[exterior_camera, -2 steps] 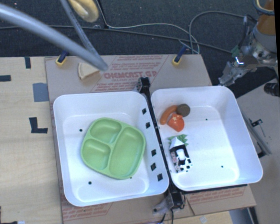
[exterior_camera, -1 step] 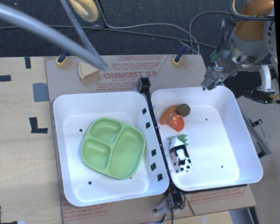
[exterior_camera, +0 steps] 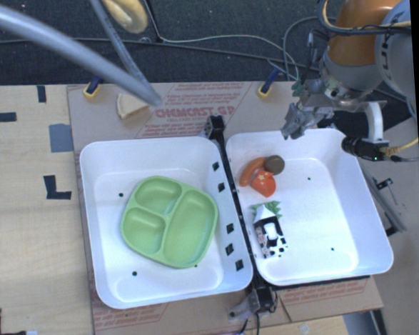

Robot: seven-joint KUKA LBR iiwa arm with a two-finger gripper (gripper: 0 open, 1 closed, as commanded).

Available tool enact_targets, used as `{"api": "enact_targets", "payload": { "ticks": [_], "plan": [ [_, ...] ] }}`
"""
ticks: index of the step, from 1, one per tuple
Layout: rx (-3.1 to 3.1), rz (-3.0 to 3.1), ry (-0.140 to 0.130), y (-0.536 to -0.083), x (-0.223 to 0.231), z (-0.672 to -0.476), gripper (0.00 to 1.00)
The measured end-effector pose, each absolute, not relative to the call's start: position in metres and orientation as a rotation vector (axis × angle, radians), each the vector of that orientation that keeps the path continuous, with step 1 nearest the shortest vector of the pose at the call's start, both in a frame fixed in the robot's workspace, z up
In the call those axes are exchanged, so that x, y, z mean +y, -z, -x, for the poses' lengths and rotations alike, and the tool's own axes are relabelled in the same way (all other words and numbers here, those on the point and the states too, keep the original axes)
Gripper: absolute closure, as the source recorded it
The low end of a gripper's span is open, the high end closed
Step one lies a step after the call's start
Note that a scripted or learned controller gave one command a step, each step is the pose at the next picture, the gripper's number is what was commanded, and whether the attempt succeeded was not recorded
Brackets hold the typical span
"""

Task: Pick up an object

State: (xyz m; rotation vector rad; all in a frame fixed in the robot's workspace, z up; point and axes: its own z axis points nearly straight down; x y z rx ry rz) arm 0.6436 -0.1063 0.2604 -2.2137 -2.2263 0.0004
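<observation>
Hovering above the right bin's (exterior_camera: 355,210) far rim, end effector (exterior_camera: 293,128) — grip state unclear — nothing blocks the orange toy (exterior_camera: 259,177).

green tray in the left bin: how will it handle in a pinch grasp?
The green tray looks like thin moulded plastic, so probably light and fairly stiff. It lies flat and wide, so only its rim seems pinchable. Its glossy surface may slip, and an edge grasp would likely leave it tilting.

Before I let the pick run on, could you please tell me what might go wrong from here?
The claw hangs over the right bin's far rim, so a straight descent might strike it. The orange and brown items touch each other, so a grasp may catch both or nudge one away. The black-and-white item lies near the divider between the bins, leaving little room on that side.
</observation>
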Motion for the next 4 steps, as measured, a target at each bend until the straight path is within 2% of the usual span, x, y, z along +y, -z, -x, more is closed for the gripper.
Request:
{"api": "enact_targets", "payload": {
  "ticks": [1,3,4],
  "plan": [
    [-2.226,2.214,-0.002,-0.249,-0.06,-0.643,1.0],
    [-2.226,2.213,-0.003,-0.219,0.041,-0.624,1.0],
    [-2.228,2.211,-0.002,-0.225,0.1,-0.606,1.0]
  ]
}}
